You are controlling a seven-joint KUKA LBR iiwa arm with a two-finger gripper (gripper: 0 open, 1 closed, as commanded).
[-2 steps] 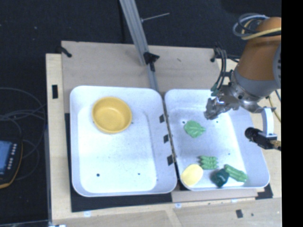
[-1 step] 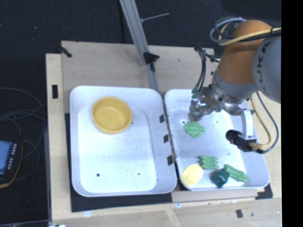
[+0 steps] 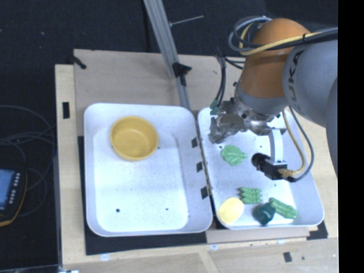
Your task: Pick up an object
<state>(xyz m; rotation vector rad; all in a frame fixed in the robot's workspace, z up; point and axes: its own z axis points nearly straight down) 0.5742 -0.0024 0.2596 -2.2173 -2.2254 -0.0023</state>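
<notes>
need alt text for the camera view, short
A grey and orange KUKA arm reaches from the right, its gripper low over the right bin's upper left corner, above a light green leafy toy. Near that bin's front edge lie a pale yellow round piece and small green toys. The left bin holds a yellow bowl.

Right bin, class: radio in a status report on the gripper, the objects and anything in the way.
Gripper low over right bin, upper left corner. Nearest: light green piece, untouched. Yellow piece, green pieces along front wall. Yellow bowl in left bin.
</notes>
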